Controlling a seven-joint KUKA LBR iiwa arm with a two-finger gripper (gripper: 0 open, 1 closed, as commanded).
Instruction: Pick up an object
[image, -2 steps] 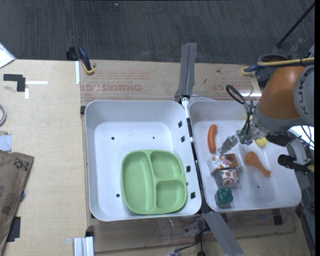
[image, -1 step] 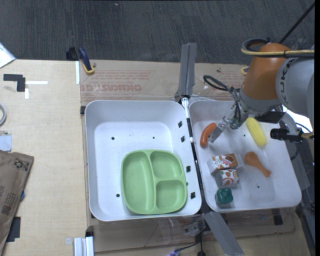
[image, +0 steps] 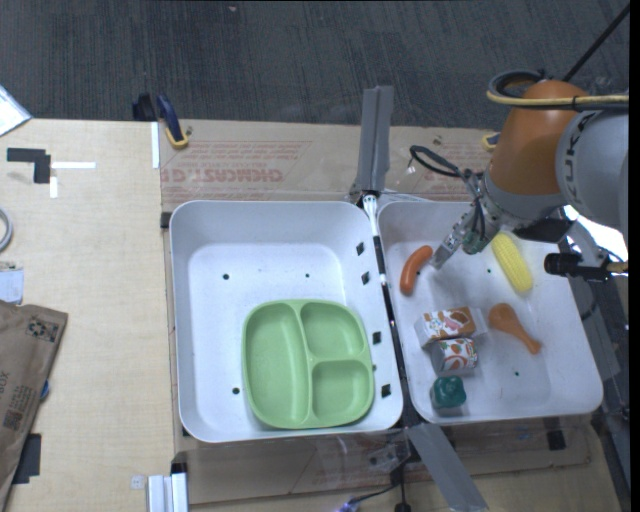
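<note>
Two white bins sit side by side on the table. The left bin (image: 200, 300) holds a green plate (image: 308, 363) with three sections, lying near the bin's front edge.

The right bin (image: 560, 390) holds the toys. An orange hot dog (image: 413, 270) lies tilted near the bin's left wall, toward the back. A yellow corn cob (image: 512, 262) lies near the back right part. A brown chicken leg (image: 514, 327) lies in the middle, toward the right side. Two small food boxes (image: 449, 339) sit close together in the middle, touching each other. A small teal thing (image: 449, 393) sits just in front of them, near the front edge.

The grey arm (image: 570, 150) with its orange band reaches in from the right side of the table. The hand (image: 462, 240) hangs low over the back of the right bin, between the hot dog and the corn. It is near both. Nothing can be seen between the fingers, and I cannot tell if the hand is released or clenched.
</note>
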